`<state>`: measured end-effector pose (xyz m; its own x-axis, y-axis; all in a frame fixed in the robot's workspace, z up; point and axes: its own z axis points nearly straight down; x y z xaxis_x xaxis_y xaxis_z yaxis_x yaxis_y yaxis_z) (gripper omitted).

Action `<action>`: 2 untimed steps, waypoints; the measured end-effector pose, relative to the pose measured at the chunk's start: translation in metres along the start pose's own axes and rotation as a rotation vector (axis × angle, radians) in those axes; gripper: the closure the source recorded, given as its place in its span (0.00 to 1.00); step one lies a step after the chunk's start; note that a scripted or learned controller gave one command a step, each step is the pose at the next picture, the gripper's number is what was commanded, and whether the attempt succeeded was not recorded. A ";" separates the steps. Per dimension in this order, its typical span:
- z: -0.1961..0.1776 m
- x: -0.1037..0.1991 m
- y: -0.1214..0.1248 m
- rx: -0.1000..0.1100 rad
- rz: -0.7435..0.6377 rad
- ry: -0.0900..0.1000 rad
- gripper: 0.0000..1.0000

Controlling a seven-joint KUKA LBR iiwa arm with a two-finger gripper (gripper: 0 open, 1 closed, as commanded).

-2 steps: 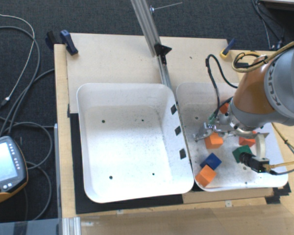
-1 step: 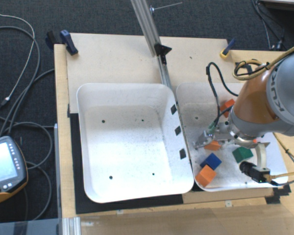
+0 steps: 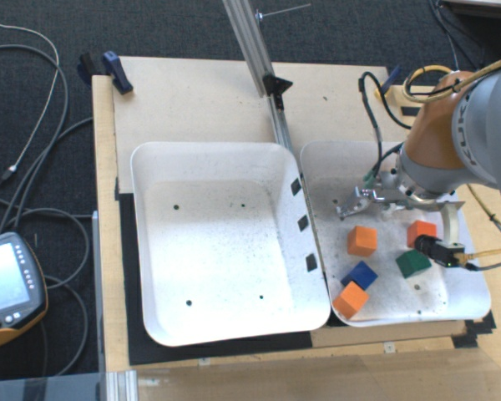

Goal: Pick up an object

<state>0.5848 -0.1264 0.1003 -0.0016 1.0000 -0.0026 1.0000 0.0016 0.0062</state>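
The orange cube [image 3: 362, 241] lies near and left of my wrist [image 3: 424, 182] — the closest target. Whether my grip is apart or together — I cannot tell.

Soft, even light from above keeps the tabletop [image 3: 192, 98] bright and pushes the white left bin [image 3: 142, 182] and right bin [image 3: 334, 170] near glare, leaves a faint shadow by the upper orange block [image 3: 362, 241], dims the dark floor [image 3: 33, 98], and the view is slightly soft and grainy.

The arm [image 3: 472, 132], cut off at the right edge, hides part of the right bin [image 3: 334, 174] and a red block [image 3: 418, 230]
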 end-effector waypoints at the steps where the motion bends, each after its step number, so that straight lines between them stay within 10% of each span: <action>1: 0.001 0.030 -0.048 0.012 0.001 0.006 0.00; 2: -0.010 0.029 -0.046 0.008 0.001 0.005 1.00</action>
<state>0.5383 -0.0970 0.1099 -0.0008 1.0000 0.0023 1.0000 0.0008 -0.0014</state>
